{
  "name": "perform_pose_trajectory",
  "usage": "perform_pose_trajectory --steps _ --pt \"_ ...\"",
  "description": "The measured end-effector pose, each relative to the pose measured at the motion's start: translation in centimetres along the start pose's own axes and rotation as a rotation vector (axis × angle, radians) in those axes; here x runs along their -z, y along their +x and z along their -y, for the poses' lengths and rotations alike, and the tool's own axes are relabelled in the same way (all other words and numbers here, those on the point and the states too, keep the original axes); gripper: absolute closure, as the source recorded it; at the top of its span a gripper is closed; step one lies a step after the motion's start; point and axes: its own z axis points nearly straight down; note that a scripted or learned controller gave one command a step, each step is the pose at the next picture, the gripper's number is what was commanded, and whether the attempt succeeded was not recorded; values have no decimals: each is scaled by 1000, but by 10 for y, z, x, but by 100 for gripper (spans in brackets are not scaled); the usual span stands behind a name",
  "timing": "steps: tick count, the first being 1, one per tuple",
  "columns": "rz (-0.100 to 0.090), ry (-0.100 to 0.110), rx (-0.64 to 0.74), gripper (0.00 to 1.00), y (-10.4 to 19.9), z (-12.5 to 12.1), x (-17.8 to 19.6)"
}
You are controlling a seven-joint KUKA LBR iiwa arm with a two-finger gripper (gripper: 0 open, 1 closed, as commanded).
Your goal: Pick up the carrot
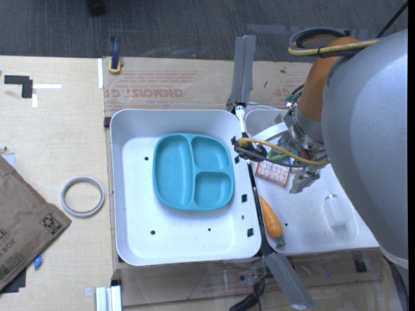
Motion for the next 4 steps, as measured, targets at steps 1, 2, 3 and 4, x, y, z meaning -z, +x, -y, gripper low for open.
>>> perform_pose_trajectory --steps 1,2,3,4 --pt "-1 -2 -42 0 -75 5 124" --pt "1 1 26 0 -65 47 -1" --pt "7 1 27 100 -65 46 6" --pt "-1 -1 616 100 -73 13 63"
